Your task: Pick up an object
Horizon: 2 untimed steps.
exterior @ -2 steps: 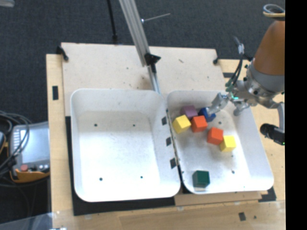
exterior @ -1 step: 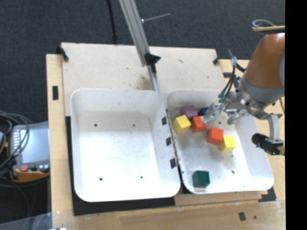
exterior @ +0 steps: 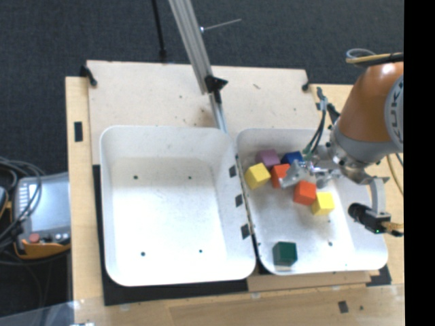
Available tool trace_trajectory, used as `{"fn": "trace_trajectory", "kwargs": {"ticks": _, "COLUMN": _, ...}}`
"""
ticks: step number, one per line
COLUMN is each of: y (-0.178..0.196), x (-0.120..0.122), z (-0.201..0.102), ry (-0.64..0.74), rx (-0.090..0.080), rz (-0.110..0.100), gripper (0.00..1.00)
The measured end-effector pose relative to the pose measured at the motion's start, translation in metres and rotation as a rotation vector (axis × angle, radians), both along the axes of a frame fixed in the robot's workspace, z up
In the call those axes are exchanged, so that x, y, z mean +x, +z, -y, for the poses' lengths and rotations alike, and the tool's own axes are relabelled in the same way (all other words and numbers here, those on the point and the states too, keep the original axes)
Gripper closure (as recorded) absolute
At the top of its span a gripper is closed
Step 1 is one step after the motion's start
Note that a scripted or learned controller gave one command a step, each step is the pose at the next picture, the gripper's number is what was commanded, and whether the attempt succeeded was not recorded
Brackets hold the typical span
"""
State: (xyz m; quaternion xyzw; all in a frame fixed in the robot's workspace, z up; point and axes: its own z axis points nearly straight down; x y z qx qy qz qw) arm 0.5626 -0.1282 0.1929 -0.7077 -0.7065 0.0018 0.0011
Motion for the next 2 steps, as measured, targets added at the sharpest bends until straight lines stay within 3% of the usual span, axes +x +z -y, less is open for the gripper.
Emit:
{"fn": "trace_trajectory", "kwargs": {"ticks": 1, "y": -0.057, "x": -0.007, "z": -0.006, "ry": 0.000, "rx": 0.001, "rz": -0.002, "gripper": 0.00}}
{"fn": "trace_trajectory", "kwargs": {"ticks": 2, "y": -0.043, "x": -0.005, "z": -0.005, "ry": -0.008, "rx": 0.001, "rz": 0.007, "gripper": 1.00}}
